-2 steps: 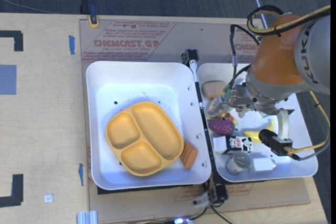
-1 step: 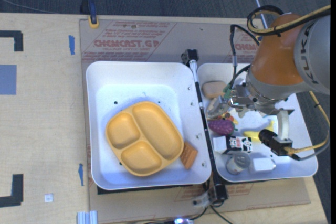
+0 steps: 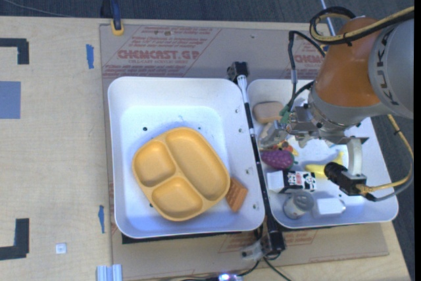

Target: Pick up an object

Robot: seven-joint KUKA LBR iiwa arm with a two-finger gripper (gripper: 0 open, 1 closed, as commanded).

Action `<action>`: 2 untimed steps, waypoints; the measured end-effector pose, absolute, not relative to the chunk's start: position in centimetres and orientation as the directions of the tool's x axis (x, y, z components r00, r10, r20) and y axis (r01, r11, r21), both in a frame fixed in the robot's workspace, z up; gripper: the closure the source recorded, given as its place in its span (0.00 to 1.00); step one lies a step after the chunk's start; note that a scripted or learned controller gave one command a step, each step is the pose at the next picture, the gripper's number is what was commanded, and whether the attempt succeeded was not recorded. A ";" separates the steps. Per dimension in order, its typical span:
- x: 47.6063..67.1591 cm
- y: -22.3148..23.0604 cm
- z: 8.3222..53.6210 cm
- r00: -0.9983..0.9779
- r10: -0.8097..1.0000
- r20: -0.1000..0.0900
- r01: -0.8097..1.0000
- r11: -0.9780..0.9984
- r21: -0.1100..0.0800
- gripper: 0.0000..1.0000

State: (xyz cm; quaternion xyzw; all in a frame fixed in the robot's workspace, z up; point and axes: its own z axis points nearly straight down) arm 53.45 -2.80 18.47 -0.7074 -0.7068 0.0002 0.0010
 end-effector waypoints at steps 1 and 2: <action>53.4 -2.8 18.5 0.001 1.000 0.001 1.000 -0.001 -0.002 0.00; 53.4 -2.8 18.5 0.001 1.000 0.001 1.000 -0.001 -0.002 0.00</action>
